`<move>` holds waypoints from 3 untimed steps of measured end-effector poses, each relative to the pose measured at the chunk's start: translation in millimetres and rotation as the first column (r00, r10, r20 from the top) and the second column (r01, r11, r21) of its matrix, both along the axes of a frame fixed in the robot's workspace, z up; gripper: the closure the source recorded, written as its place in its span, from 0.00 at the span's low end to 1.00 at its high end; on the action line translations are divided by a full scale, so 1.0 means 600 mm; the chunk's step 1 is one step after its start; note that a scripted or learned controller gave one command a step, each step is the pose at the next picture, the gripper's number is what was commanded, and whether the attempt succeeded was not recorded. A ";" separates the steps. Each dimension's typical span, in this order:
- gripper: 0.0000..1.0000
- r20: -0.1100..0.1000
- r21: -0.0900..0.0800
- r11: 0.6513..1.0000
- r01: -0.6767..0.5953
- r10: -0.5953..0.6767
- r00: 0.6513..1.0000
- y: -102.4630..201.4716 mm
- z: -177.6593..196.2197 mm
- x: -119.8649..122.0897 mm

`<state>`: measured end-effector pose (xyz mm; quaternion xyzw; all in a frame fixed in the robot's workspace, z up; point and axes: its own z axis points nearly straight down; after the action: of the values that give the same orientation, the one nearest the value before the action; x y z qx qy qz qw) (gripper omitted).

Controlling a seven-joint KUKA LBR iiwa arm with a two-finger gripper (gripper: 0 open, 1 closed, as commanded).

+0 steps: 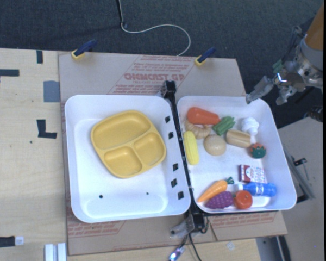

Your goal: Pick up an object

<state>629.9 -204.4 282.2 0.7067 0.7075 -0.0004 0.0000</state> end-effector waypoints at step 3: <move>1.00 0.017 0.001 1.000 -0.008 0.008 1.000 0.252 0.337 -0.087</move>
<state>577.5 -53.1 484.6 0.7037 0.7104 0.0060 0.0058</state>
